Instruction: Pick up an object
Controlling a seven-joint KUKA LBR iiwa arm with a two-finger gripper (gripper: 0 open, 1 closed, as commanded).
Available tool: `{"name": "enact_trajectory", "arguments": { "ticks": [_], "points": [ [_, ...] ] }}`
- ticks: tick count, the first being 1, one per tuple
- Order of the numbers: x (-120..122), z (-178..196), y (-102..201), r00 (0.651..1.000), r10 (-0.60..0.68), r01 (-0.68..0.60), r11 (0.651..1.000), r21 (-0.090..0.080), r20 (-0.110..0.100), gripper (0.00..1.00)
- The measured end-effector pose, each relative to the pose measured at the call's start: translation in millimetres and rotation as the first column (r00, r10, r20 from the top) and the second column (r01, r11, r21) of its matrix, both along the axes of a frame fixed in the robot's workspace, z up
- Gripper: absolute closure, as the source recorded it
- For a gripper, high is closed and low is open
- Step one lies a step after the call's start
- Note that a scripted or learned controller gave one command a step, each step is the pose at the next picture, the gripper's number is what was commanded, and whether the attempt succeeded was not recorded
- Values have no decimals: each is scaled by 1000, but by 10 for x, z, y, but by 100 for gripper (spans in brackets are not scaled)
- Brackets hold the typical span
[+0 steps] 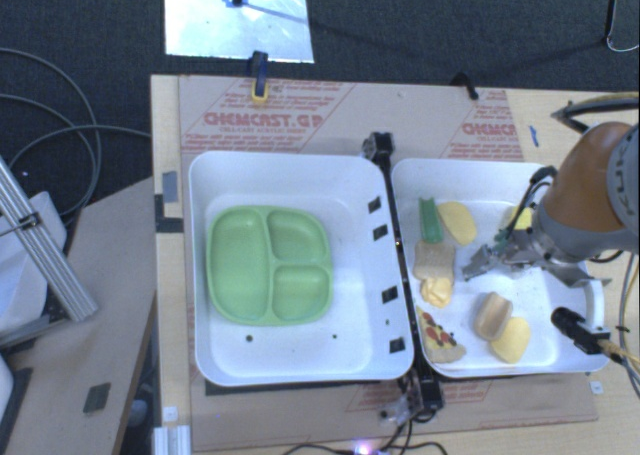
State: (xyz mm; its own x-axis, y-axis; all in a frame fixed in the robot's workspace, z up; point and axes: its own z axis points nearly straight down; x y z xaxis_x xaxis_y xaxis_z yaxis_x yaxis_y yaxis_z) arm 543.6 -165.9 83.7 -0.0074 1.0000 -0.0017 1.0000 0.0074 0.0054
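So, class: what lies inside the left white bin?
Inside the left bin lies a green divided tray with three compartments, resting flat on the bin floor. The floor directly under the tray is covered, so it cannot be checked.

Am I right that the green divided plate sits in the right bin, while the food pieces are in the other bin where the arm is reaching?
Not quite: the camera view shows the green divided plate in the left bin. The food pieces lie in the right bin, where the gripper reaches.
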Motion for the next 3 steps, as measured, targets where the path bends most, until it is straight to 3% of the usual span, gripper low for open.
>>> {"name": "enact_trajectory", "arguments": {
  "ticks": [1,2,3],
  "points": [
    [-592,298,-324,1000,-10,10,1000,2,-6,0],
    [11,179,-137,1000,1,-1,1000,1,0,0],
    [675,1069,1138,1000,11,-11,1000,6,10,0]
  ]
}}
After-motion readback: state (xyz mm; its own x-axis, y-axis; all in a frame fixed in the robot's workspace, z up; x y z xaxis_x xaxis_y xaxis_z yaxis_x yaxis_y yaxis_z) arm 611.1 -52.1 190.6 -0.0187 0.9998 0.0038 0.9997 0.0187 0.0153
